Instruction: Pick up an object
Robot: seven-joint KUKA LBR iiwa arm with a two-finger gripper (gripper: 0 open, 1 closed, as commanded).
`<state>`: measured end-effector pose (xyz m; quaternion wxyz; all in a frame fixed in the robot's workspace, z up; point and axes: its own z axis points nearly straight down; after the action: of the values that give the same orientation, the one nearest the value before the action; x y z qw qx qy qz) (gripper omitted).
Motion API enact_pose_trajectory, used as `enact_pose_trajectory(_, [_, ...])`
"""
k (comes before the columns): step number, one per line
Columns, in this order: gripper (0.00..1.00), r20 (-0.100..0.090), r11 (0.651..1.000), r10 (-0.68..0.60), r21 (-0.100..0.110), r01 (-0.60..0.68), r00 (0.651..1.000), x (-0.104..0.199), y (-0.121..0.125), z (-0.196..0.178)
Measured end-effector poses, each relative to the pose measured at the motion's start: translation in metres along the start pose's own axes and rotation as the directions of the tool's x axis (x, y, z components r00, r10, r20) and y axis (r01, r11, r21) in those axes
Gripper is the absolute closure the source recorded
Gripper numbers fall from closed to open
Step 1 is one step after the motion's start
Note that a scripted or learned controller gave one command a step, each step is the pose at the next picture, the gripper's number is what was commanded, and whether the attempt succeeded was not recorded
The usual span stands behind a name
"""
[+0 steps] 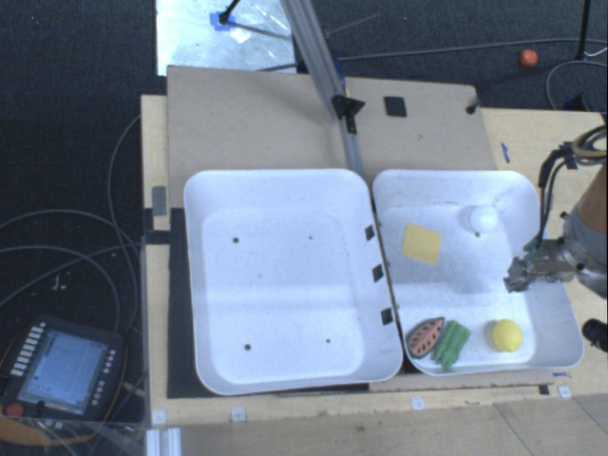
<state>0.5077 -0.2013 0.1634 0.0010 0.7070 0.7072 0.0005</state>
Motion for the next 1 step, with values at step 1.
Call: enact_pose_trajectory(1, [1.00, -0.003, 1.000, -0.009, 0.000, 0.009, 1.000, 0.1282, -0.0107, -0.0238])
